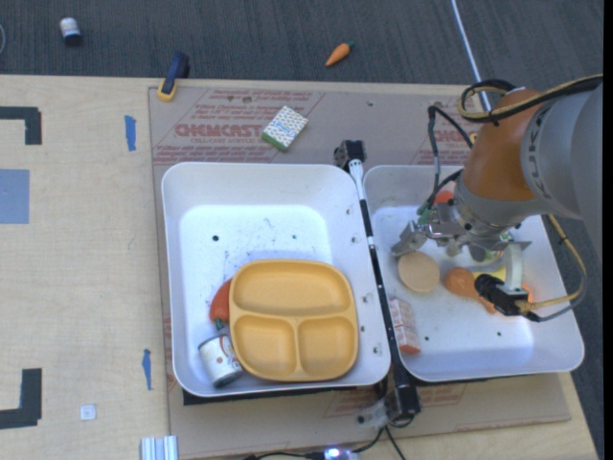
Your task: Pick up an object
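camera view: gripper (458, 241) hung low in the right bin (565, 353), over its far half. round tan disc (418, 273) lay just left-near of it, orange piece (461, 281) beside that. couldn't tell the gripper's state, wrist hid it. disc looked light, stiff, flat; likely best pinched across its edges. yellow tray (292, 319) sat in the left bin (177, 257).

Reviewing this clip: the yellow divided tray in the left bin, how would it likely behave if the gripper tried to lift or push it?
The yellow divided tray looks like rigid moulded plastic, so probably stiff and light. It is broad with smooth rounded rims, so a two-finger gripper would likely need an edge pinch and could slip. It rests partly on a small can and a red item, so it may rock when pushed.
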You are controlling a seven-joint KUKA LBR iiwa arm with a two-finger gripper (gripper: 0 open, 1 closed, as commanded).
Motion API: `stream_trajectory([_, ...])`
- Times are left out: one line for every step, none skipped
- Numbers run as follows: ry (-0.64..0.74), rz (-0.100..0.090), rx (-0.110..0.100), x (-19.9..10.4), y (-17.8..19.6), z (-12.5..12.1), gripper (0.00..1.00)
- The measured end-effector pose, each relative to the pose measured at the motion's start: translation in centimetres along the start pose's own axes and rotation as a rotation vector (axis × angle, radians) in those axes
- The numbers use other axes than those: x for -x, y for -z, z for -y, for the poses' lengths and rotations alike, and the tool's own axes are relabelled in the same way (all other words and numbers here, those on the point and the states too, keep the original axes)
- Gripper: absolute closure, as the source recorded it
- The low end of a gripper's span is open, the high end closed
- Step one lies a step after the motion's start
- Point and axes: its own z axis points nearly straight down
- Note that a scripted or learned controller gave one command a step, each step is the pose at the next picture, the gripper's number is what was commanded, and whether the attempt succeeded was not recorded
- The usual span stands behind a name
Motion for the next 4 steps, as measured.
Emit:
stream_trajectory([-0.001, 0.001, 0.005, 0.1, 1.1, -0.2, 1.00])
stream_trajectory([-0.001, 0.001, 0.005, 0.1, 1.1, -0.1, 0.00])
stream_trajectory([-0.001, 0.001, 0.002, -0.4, 0.0, 2.0, 0.00])
stream_trajectory([-0.001, 0.001, 0.006, -0.3, 1.1, 1.9, 1.00])
